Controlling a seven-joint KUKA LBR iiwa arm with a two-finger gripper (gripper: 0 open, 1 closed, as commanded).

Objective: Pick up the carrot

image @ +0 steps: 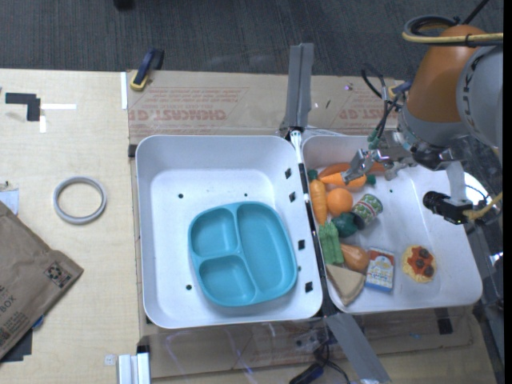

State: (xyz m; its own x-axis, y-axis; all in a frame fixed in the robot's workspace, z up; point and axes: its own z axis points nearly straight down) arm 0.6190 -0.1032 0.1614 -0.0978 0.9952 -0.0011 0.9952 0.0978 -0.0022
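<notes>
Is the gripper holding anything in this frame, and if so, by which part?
Cannot be told. The gripper sits low over the carrot at the right bin's back-left, but nothing shows clearly between its fingers.

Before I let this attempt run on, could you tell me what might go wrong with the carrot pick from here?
The carrot lies packed against the orange and other toy foods along the right bin's left wall, so the gripper could well grab or nudge a neighbour instead. So near that wall, a finger may also strike it on the way down.

Carrot (318, 201) hemmed by orange (339, 202)
</notes>
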